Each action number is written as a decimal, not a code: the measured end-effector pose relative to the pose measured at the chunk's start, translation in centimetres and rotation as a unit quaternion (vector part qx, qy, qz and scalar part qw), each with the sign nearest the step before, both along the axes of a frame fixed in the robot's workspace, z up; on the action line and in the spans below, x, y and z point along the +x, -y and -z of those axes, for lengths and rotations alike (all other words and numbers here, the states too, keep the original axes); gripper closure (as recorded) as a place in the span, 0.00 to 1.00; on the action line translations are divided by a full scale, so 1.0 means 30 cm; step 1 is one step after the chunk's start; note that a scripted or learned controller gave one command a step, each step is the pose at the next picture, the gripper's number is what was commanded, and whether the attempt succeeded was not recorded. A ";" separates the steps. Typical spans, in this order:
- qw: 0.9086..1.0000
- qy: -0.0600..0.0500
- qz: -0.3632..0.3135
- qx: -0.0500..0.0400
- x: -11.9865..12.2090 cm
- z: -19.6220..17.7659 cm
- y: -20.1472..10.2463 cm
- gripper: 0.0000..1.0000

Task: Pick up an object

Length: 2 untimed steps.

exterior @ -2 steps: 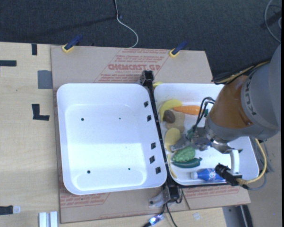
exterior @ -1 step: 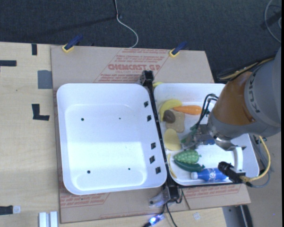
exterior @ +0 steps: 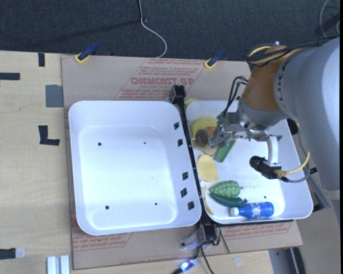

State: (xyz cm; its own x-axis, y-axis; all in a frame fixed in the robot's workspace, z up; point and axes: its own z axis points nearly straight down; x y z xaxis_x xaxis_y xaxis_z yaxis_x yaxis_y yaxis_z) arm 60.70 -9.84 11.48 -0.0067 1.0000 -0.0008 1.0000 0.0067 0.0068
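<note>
Jaws lowered into the right bin [exterior: 299,207]: we cannot tell how wide they stand, for the gripper [exterior: 224,137] sits low over a cluster of things by the bin's left wall. A green stick [exterior: 224,150] lies just beneath it, slanting toward the bin's middle, beside a yellow round piece [exterior: 202,125] and a brownish lump [exterior: 204,136]. Nearer the front edge we see a pale yellow disc [exterior: 208,167], a green knobbly toy [exterior: 226,190] and a blue bottle [exterior: 254,210]; the left bin [exterior: 80,153] adjoins
</note>
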 end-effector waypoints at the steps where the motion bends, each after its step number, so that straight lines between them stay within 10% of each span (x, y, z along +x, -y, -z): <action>1: 1.000 -0.004 0.002 0.000 0.012 0.041 0.005 1.00; 2: 1.000 -0.005 0.002 0.001 0.010 0.009 0.003 1.00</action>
State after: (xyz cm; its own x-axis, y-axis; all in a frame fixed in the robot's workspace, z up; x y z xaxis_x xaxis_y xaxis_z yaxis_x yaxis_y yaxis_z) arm 61.01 -9.93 11.22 -0.0035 1.0000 0.0003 1.0000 0.0035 -0.0037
